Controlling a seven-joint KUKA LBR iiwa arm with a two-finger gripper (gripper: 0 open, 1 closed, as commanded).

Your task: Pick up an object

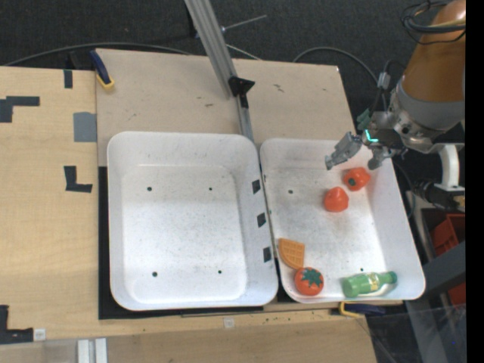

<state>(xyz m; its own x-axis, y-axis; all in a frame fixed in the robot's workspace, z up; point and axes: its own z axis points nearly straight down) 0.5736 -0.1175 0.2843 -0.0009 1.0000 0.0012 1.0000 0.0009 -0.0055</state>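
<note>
Bottle (pixel 368 283), green, lies in the near right corner of the right bin (pixel 393 225), and a tomato (pixel 308 280) sits just beside it to the left. A cracker (pixel 291 252) lies a little farther back by the left wall. Near the middle is a red ball (pixel 336 200), and close behind it a second red fruit (pixel 355 178). Above the far right side hangs the gripper (pixel 358 154), its fingers spread wide, with nothing between them.

Grey arm (pixel 431 66) from right, tool (pixel 357 153) fingers spread, angled down
</note>
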